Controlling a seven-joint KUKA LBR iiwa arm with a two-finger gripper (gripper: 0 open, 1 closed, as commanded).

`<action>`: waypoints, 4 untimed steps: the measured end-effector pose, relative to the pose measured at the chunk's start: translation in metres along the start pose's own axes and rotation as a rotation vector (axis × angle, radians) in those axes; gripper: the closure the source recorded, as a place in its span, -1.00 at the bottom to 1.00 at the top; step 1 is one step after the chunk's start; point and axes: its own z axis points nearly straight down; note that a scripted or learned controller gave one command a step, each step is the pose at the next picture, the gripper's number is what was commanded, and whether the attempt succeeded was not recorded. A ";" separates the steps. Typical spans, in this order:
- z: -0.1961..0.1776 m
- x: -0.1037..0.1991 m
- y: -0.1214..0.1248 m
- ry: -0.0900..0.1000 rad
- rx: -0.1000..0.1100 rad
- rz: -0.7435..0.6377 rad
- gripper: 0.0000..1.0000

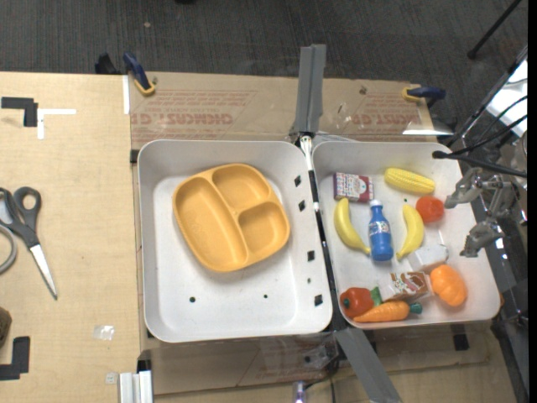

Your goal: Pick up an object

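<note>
The right bin (352, 154) holds several toy foods: a corn cob (409, 180), a red tomato (430, 209), two bananas (349, 226) (410, 230), a blue bottle (380, 232), a pink box (352, 186), a white block (429, 254), an orange (448, 285), a brown packet (410, 285), a carrot (386, 311) and a red pepper (356, 300). My gripper (467, 218) hovers at this bin's right edge, just right of the tomato and the white block. It is open, with nothing between its fingers.
The left bin (159, 309) carries a yellow divided plate (231, 217). Scissors (29, 229) lie on the wooden bench at far left. Blue clamps (138, 72) (424, 94) hold the cardboard behind the bins. Cables and arm hardware crowd the right edge.
</note>
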 end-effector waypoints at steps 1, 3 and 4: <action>0.125 -0.008 0.012 -0.012 0.007 0.013 -1.00; 0.148 0.003 0.108 -0.006 0.001 0.050 -1.00; 0.148 -0.066 0.104 -0.003 0.001 0.056 -1.00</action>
